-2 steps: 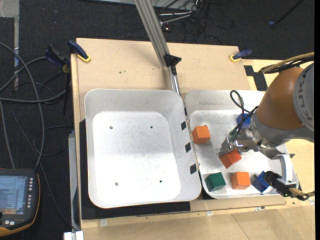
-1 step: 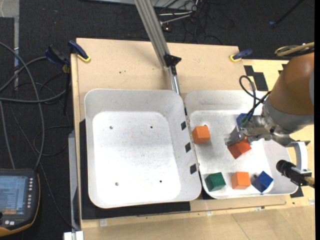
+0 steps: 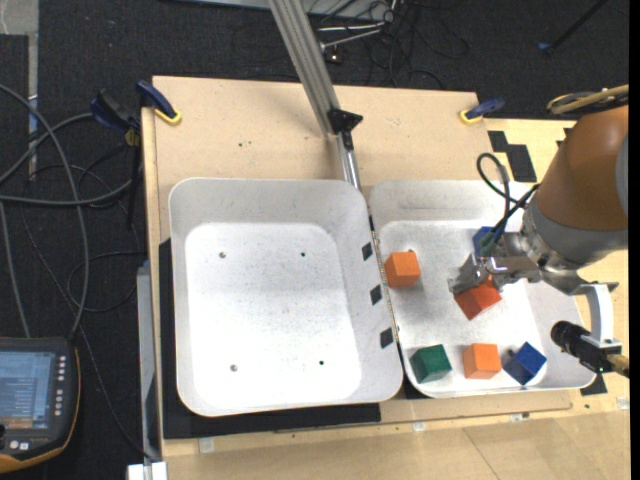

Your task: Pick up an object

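Observation:
My gripper (image 3: 473, 286) hangs over the middle of the right bin (image 3: 430, 208). A red block (image 3: 480, 300) sits tilted between its fingers, which are shut on the block's upper part. An orange block (image 3: 403, 268) lies to the left of the gripper, near the bin's left wall. Along the front wall lie a green block (image 3: 432, 362), a second orange block (image 3: 482, 360) and a blue block (image 3: 524, 362). A small blue thing (image 3: 487, 238) peeks out behind the wrist, mostly hidden.
The left bin (image 3: 200, 203) stands beside the right one, their rims touching. A metal pole (image 3: 310, 58) slants in from the top to the gap between the bins. The arm's grey and orange body (image 3: 590, 188) covers the right bin's right side.

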Robot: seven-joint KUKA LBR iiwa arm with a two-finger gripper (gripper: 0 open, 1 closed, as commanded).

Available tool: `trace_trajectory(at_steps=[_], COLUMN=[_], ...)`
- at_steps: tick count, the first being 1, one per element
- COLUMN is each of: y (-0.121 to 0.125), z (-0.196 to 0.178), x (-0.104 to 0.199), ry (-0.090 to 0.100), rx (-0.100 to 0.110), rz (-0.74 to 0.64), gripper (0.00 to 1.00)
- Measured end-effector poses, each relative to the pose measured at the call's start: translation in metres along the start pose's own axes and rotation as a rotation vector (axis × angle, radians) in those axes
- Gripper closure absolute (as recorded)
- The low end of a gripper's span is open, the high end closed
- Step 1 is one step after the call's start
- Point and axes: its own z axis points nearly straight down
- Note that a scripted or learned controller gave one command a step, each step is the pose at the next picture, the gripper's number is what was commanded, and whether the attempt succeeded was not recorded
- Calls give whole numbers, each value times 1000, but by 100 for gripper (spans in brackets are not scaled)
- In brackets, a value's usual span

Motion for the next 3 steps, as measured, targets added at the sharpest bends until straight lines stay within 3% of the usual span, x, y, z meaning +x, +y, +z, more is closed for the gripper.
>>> trace_trajectory(at_steps=[2, 3], y=[8, 26], z=[-2, -10], x=[98, 152], ry=[3, 3], rx=[-1, -1], rz=[-6, -6], gripper=[100, 100])
